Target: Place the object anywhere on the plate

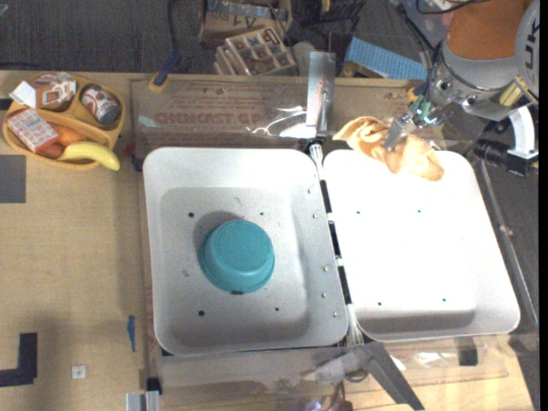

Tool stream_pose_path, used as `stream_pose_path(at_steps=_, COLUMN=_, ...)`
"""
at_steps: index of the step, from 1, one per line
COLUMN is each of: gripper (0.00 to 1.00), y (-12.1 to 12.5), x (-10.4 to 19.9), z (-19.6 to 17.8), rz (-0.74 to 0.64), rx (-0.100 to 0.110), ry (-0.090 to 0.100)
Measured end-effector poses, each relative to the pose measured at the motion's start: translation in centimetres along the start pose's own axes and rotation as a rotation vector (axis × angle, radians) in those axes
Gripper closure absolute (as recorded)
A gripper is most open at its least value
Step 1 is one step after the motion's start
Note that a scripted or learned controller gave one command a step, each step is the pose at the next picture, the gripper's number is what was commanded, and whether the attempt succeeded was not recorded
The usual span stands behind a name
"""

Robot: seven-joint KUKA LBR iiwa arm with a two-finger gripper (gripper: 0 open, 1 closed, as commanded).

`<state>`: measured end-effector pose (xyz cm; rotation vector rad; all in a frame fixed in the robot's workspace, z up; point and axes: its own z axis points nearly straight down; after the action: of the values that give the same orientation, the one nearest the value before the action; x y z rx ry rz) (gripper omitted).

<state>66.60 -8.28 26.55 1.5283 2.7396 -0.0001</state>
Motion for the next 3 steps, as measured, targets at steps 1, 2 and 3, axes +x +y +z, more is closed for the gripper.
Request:
stream_pose_path(at_steps=1, gripper=1.0, y=0.3, x=0.3, z=4.0, rz=-0.007, rx=0.002, ry=0.003)
stream_pose_path(at_steps=2, gripper=1.0, y=1.7, x=5.1, z=4.9, rz=-0.407, rx=0.0, ry=0.003)
stream_pose_path(at_steps=3, gripper=1.0, y=2.4, x=10.0, z=5.4, rz=-0.805, rx=-0.002, ry=0.002)
